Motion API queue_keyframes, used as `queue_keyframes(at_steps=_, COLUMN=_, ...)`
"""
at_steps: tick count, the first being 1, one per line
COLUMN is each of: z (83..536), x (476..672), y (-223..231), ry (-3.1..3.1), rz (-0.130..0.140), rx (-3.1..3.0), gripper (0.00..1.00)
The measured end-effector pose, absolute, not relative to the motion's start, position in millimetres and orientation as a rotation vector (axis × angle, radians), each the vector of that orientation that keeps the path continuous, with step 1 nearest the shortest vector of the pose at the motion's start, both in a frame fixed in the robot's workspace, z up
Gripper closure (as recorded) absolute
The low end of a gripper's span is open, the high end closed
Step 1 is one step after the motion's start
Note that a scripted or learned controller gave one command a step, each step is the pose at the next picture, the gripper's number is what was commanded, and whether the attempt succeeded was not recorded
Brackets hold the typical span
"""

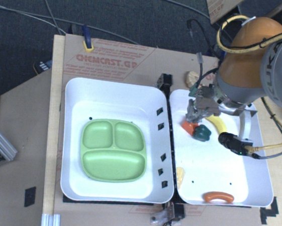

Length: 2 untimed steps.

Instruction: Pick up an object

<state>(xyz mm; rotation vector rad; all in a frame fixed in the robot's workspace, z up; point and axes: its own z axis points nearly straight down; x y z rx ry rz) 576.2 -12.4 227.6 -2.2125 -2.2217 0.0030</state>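
My gripper [197, 115] hangs over the upper left part of the right bin [224, 181]. Its fingers point down just above a small red-orange object [188, 126] and a dark green object [202, 133], which lie side by side. A yellow banana-shaped toy [216, 124] lies right of them, partly under the wrist. Whether anything sits between the fingers is not visible. An orange sausage-shaped toy [218, 197] rests near the bin's front edge.
The left bin [77, 97] holds a green divided plate [113, 149]. A small pale yellow piece [179, 176] lies at the right bin's left wall. A black cable plug [230, 141] hangs off the arm over the right bin. A beige object [192, 79] sits beyond the bins.
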Motion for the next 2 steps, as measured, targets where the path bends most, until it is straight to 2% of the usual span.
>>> queue_keyframes(at_steps=1, z=237, x=548.5, y=32, ry=-2.224, rz=0.001, rx=-2.212, gripper=1.00)
queue_keyframes(at_steps=2, z=221, x=523.0, y=74, ry=-2.222, rz=0.004, rx=-2.212, gripper=1.00)
